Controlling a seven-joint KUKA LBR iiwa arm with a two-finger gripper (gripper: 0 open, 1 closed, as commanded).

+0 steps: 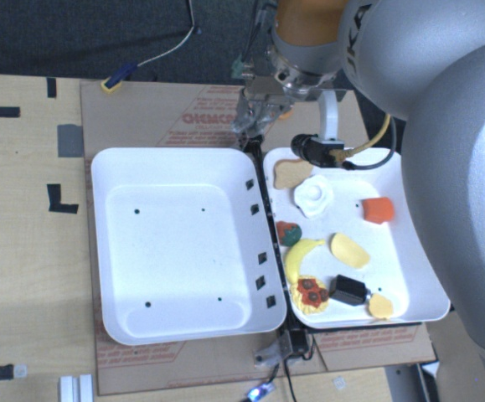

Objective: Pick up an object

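The right bin [420, 268] holds several small items: a tan toast slice [287, 173], a white piece [312, 197], an orange-red block [379, 210], a yellow oval [348, 250], a banana [297, 256], a small green and red item [289, 233], a red-topped yellow piece [311, 294], a black block [348, 290] and a yellow disc [381, 306]. My gripper [254, 126] hangs over the back end of the divide between the two bins, above and left of the toast. Nothing shows between its tips.
The left bin [112, 170] sits beside the right one on a cardboard sheet [150, 111]. The grey arm [426, 74] fills the upper right and overhangs the right bin's far side. A blue-tipped cable [118, 77] lies at the back.
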